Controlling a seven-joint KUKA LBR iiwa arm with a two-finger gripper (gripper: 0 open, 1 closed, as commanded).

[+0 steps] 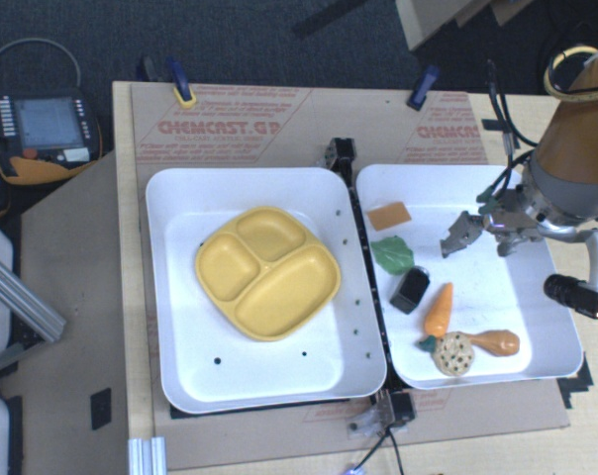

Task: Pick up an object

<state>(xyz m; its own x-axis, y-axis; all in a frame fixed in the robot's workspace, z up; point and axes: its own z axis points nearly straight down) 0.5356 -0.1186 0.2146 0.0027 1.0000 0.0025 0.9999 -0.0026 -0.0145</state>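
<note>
Lying at the near end of the right bin, the carrot runs near-to-far along its length, tilted slightly right. Farther back and to its right, the gripper hovers with fingers spread wide, holding nothing.

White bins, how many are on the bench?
2. The left shallow white plastic bin holds a yellow divided plate; the right white bin holds small toys.

arm: grey wrist | orange band above | black cables | fingers: dark grey metal
</note>
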